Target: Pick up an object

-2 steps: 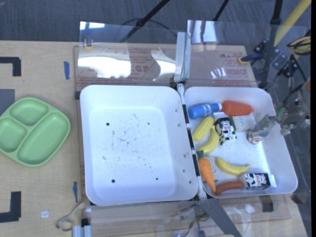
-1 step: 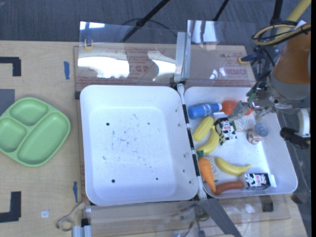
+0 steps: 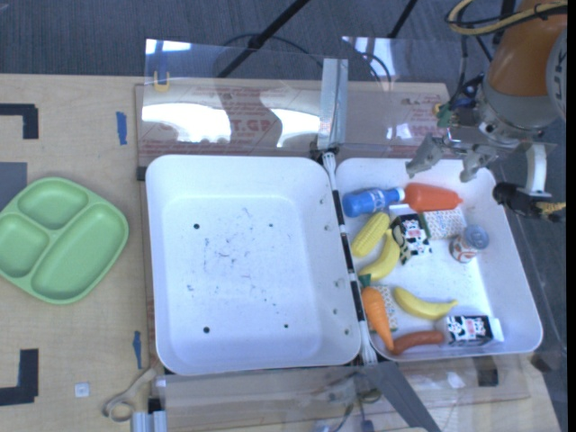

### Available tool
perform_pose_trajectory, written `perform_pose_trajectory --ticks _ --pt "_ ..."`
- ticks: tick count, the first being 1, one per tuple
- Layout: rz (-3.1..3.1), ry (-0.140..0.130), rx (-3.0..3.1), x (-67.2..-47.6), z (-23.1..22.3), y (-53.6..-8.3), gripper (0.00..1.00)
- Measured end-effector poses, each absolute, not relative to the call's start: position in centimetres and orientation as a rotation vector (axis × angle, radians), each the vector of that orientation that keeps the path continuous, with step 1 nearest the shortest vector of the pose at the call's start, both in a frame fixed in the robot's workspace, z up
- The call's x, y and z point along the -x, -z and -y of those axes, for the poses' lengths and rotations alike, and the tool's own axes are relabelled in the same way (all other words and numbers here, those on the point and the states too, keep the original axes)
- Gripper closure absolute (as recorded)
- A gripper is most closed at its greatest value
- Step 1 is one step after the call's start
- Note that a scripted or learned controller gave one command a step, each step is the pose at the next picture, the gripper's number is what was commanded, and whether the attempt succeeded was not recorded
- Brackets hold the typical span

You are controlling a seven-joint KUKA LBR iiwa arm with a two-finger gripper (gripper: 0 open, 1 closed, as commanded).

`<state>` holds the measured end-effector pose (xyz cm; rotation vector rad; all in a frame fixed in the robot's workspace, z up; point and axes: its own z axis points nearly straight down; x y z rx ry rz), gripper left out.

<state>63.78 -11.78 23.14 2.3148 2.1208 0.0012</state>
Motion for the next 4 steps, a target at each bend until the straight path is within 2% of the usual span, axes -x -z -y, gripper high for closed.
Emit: perform_pose_trajectory --ticks 1,2,3,4 --pt "-2.234 -0.001 -2.210 -62.5 9.5 -12.1 0.00" --pt "-2.233 -0.005 -2.207 -62.7 9.4 -13.2 1.00" --pt "-2.426 -0.003 -1.991 -62.9 11.8 -28.5 1.00" --pt "-2.448 -0.002 -1.962 -66.2 15.6 -24.2 1.00"
